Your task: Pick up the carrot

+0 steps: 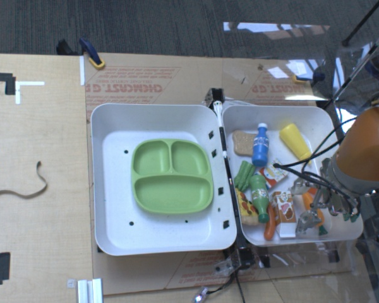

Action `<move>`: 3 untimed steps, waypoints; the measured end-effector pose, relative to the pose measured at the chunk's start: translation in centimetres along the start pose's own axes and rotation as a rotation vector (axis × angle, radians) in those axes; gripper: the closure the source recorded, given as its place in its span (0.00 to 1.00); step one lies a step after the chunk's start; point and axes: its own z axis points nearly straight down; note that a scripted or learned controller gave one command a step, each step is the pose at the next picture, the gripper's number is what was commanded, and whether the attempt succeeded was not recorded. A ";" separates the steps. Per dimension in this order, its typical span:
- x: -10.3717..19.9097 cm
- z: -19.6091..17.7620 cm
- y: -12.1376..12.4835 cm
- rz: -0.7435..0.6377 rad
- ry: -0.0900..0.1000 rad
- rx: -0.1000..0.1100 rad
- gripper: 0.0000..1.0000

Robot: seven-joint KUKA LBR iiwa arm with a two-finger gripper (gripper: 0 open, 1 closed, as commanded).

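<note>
Arm [365,150] cut by right edge

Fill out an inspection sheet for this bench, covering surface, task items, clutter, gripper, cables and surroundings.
Surface: two shallow white bins; left bin, right bin, on printed cardboard over a pale wooden bench.
Job's things: slim orange carrot lying near the right bin's front edge, beside a green bottle.
Clutter: green divided plate in the left bin; blue bottle, yellow block, brown bread slice in the right bin.
Grippers: two-finger gripper low over the right bin's right part; finger state cannot tell.
Cables: black cables running to the wrist.
Surroundings: dark carpet; yellow-blue clamp.
</note>
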 end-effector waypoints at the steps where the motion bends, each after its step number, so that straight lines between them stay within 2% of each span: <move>1: -0.2 -0.9 0.1 -0.004 -0.003 0.002 1.00; 2: -0.2 -0.9 0.1 -0.004 -0.003 0.001 0.00; 3: -0.3 -1.8 0.2 -0.008 -0.006 0.002 1.00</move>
